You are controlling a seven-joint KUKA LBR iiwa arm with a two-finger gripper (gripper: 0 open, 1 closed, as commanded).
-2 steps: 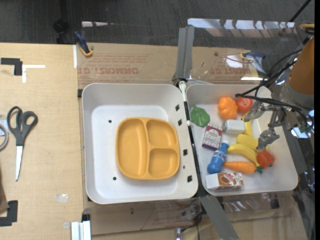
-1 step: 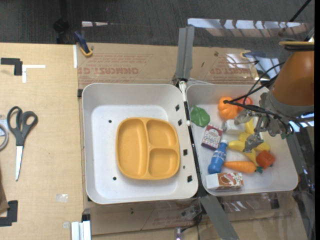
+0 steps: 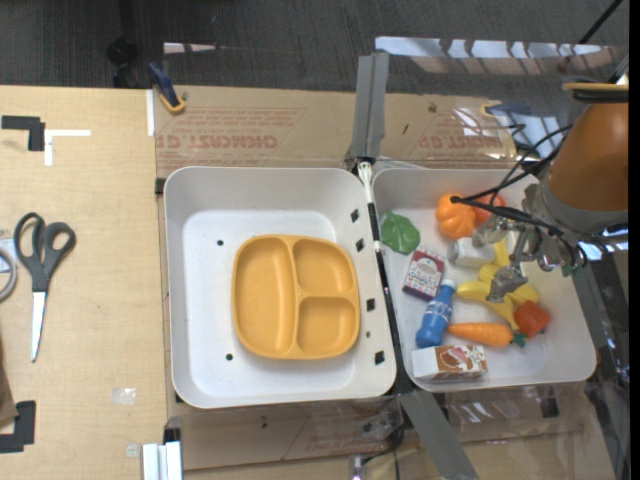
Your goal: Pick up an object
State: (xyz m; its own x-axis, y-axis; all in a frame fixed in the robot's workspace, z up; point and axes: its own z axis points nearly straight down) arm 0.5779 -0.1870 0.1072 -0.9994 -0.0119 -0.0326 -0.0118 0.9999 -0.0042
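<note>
Yellow toys (image 3: 497, 286) crowd under the hand (image 3: 516, 258) near the right bin's (image 3: 578, 360) edge; its grip possibly open, unclear.

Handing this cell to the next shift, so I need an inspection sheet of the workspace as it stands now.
Surface: wooden bench bearing two white bins; cardboard behind them.
Job's things: right bin holds a green leaf toy, orange pumpkin toy, small red carton, blue bottle, carrot, yellow pieces, red-orange toy, boxed carton.
Clutter: left bin holds a yellow divided plate; scissors on the bench.
Grippers: gripper over the right bin; finger state unclear.
Cables: black cables by the wrist.
Surroundings: dark carpet, chair base at top.
</note>
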